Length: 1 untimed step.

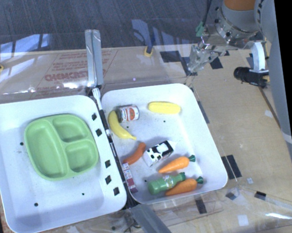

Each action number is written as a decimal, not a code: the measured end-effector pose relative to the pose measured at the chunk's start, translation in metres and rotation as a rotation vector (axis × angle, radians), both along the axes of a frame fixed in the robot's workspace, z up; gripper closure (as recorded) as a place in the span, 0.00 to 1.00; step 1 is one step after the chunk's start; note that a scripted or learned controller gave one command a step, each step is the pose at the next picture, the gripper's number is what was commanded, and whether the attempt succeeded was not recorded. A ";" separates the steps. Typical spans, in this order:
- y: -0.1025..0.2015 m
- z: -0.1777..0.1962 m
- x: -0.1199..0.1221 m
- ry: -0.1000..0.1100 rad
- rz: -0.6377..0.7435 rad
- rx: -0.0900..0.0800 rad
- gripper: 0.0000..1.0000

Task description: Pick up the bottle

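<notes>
1. Right bin (203, 127): a shallow white tray with rounded corners and a smooth, matte plastic surface.
2. Bottle (165, 183): green, glossy body with a pale label, lying on its side near the front wall of the right bin, touching a carrot (183, 187) in front of it.
3. Second carrot (174, 164): a tapered orange cone with a green stub, just behind the bottle.
4. Other contents: a curved yellow banana (119, 126), a small cylindrical can (128, 113), an oval yellow lemon (164, 107), and a black-and-white cow toy (158, 152).
5. Left bin (9, 174): holds a pale green divided plate (62, 145) with three compartments.
6. Gripper (196, 61): metallic, hanging beyond the right bin's far corner, well apart from the bottle; whether its pincer is wide or narrow cannot be told.
</notes>
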<state>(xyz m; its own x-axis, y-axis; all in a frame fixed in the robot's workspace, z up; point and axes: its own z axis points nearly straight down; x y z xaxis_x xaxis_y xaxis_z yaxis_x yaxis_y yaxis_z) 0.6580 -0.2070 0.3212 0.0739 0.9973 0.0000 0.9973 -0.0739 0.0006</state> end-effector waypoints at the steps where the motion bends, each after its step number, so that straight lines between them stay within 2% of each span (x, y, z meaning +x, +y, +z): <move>1: 0.003 0.087 -0.002 -0.005 -0.083 -0.001 1.00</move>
